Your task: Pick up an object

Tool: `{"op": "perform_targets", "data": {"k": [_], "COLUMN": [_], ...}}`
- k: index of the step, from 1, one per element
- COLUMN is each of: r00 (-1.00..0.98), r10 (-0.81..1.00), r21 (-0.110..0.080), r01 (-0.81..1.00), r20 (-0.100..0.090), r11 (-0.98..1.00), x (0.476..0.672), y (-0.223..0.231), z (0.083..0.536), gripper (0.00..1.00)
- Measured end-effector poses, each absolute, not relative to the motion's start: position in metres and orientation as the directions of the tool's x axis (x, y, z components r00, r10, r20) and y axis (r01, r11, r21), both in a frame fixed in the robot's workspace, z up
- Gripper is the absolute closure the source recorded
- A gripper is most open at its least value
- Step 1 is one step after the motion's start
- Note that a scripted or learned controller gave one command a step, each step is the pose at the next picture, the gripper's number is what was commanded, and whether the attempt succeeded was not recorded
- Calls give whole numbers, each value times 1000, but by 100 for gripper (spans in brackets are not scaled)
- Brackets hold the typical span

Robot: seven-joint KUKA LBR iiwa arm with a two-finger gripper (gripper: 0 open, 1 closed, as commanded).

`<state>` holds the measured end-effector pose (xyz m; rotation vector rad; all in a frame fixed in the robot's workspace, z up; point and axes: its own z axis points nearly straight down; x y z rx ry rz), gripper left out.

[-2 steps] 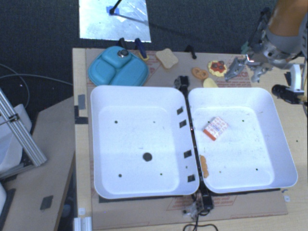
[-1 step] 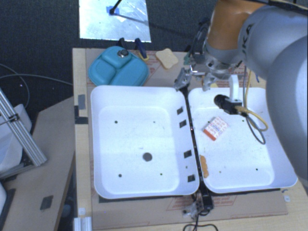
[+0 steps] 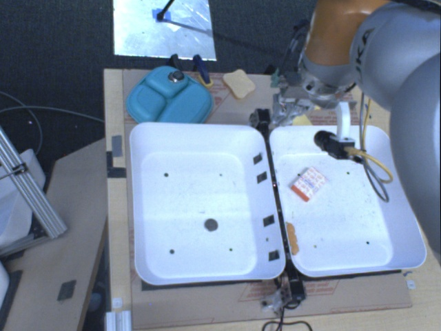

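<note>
Left of the divider, the left bin offers nothing worth grasping; just right of it lies a biscuit, and further right a box. The end effector hovers beyond the divider's far end, its grip impossible to judge. It should travel toward the box, square up and descend centred.

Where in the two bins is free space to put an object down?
The left bin is bare except for one small dark disc. In the right bin, the floor below the red-and-white packet is free; its upper edge is crowded by the arm.
</note>
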<state>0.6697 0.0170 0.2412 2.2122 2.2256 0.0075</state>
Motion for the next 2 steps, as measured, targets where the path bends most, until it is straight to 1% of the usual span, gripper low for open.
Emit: {"op": "perform_targets", "data": {"k": [1, 2], "r00": [-6, -7], "r10": [1000, 1000], "r21": [0, -1], "r01": [1000, 1000], "r20": [2, 2], "r11": [6, 7], "x": [578, 567], "y": [38, 77], "z": [279, 246], "gripper": [100, 100]}}
